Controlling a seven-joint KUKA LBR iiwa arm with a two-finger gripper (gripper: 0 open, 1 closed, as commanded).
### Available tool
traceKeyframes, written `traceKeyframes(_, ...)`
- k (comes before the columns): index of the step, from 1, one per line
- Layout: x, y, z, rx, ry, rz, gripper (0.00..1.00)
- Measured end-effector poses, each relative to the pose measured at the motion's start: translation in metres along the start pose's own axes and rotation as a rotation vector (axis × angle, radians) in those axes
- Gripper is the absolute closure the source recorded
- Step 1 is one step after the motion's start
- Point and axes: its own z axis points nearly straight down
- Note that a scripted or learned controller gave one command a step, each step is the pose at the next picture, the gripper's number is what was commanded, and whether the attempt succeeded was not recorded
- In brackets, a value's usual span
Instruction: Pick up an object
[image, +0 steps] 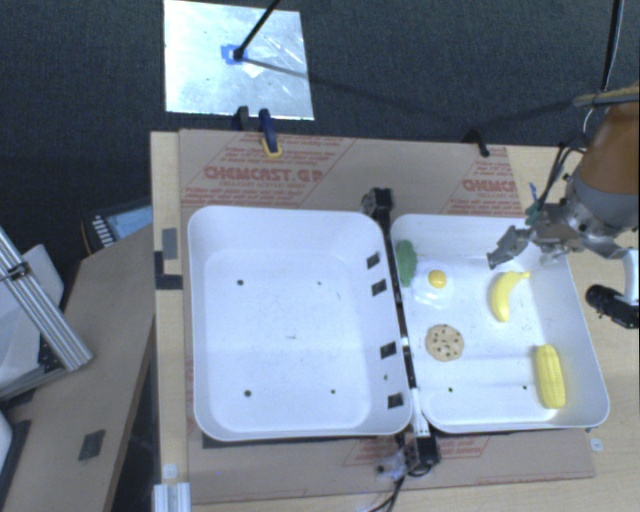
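Hovering over the right bin's far right corner, the gripper held nothing; whether it was open I cannot tell. A banana lay just below it, near the bin's right edge.

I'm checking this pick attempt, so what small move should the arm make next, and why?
Probably ease the gripper straight down a little: it hovers just above the banana in the right bin, with nothing seen between its fingers.
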Motion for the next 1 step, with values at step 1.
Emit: traceKeyframes(1, 0.0030, -0.0151, 0.1186, 0.006, 0.002, 0.002, 0.00)
